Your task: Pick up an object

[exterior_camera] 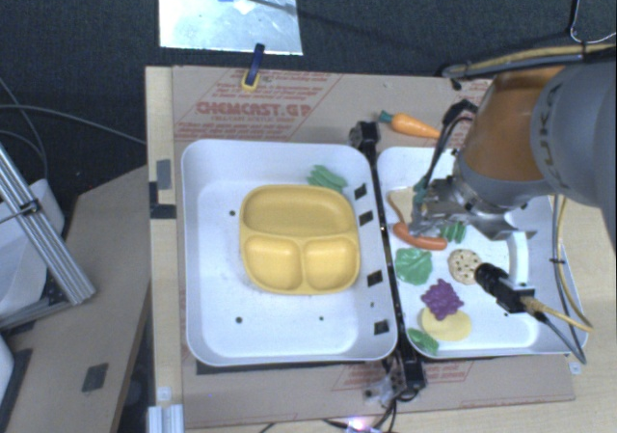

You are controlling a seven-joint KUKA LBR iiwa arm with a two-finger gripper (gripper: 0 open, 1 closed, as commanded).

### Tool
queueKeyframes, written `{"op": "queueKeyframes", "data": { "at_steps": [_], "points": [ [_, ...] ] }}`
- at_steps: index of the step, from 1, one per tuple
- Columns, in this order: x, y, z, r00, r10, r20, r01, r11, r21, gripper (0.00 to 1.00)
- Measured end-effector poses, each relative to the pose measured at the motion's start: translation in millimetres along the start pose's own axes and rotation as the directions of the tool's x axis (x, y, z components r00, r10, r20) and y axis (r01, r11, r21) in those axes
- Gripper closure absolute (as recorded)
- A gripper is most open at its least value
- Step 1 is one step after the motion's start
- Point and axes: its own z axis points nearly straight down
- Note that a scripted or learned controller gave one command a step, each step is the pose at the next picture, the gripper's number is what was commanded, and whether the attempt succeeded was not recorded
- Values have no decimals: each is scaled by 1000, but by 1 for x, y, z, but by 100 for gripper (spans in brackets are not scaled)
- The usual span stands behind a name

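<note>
Gripper (pixel 421 220) low over the right bin (pixel 501 335), among toy foods.

Nearest, in the right bin: a green piece (pixel 421 339), a yellow piece (pixel 447 326) touching purple grapes (pixel 442 297), then a speckled cookie (pixel 464 265) and a green leafy piece (pixel 413 265). Just past these, an orange-red piece (pixel 421 240) directly beneath the gripper; open or closed, impossible to tell, nothing plainly gripped. In the left bin (pixel 207 257), a yellow divided plate (pixel 297 238) with a green piece (pixel 326 176) beyond it. Farther back, outside the bins, a carrot (pixel 410 124) on the bench.
</note>
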Motion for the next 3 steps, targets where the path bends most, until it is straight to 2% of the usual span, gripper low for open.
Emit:
{"op": "queueKeyframes", "data": {
  "at_steps": [1,2,3],
  "points": [
    [66,-15,6,1000,4,-1,-4,1000,13,100],
    [61,-15,6,1000,13,2,-13,1000,12,0],
    [16,-58,5,1000,19,4,-20,1000,16,0]
  ]
}}
